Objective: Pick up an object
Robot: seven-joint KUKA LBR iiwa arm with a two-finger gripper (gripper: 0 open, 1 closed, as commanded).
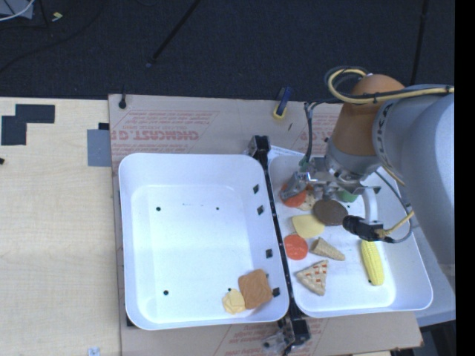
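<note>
Where bench (pixel 52 221) shows pale wood, cardboard sheet (pixel 178 124) underlies bins (pixel 130 199).

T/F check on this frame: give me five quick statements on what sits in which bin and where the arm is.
1. The yellow corn cob lies in the right white bin. True.
2. The brown toast slice lies in the right bin. False: it lies in the left white bin, near its front right corner.
3. The grey arm with the orange band reaches over the right bin. True.
4. The red round tomato slice lies in the left bin. False: it lies in the right bin, near the divider.
5. A small yellow piece lies beside the toast slice. True.
</note>
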